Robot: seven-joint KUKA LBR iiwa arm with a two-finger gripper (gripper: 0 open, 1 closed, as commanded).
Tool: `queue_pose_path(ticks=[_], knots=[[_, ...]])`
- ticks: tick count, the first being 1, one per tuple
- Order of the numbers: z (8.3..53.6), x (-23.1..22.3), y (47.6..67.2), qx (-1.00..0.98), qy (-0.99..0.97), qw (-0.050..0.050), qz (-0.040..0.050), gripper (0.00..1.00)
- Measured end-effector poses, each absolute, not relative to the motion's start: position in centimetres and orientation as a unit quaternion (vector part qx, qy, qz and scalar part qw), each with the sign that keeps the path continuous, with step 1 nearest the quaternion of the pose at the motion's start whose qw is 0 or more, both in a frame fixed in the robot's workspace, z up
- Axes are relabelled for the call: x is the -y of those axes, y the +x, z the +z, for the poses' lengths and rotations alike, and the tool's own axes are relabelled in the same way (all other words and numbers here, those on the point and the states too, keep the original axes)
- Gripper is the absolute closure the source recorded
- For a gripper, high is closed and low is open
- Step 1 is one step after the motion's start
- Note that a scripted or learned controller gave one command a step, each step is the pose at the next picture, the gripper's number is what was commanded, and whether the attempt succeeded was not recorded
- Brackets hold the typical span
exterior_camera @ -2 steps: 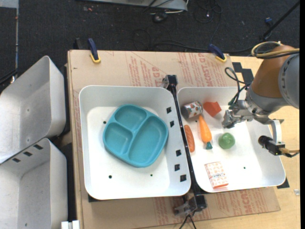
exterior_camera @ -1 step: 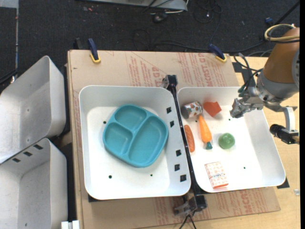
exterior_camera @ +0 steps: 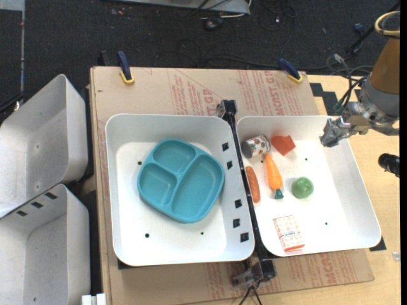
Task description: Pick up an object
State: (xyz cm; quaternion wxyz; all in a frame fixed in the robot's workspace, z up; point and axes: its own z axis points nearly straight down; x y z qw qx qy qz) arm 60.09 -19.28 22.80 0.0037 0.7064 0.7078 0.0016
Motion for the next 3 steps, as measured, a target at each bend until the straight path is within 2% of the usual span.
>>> queue_pose_path(ticks=[1, 3], knots=[[28.1, 19.3, 60.2, -0.708, 0.706, 0.003, 0.0014, 1.00], [25.2, 8.8, 61.2, -0.709, 0.705, -0.001, -0.0002, 1.00]])
